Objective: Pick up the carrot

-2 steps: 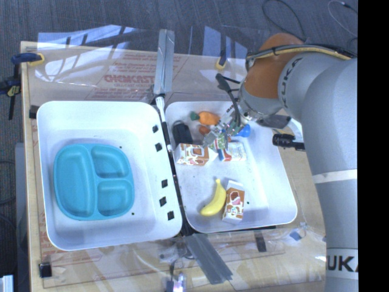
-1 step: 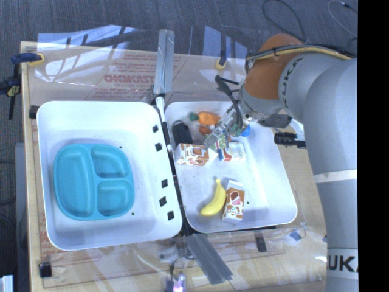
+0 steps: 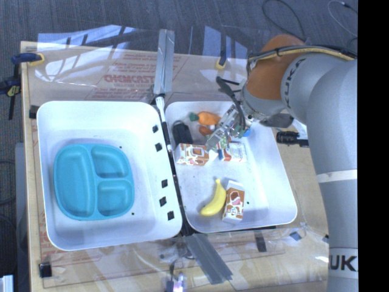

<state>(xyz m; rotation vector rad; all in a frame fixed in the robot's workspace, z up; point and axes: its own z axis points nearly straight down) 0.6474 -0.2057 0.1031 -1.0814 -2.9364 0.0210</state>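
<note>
The carrot, orange with a green end, lies at the far side of the right bin, near its back wall. My gripper reaches down-left from the orange-banded wrist and sits just right of and below the carrot, over a small carton. I see nothing held in it.
The right bin also holds a black object, small printed cartons and a banana. The left bin holds a blue divided plate. The arm covers the bin's far right corner.
</note>
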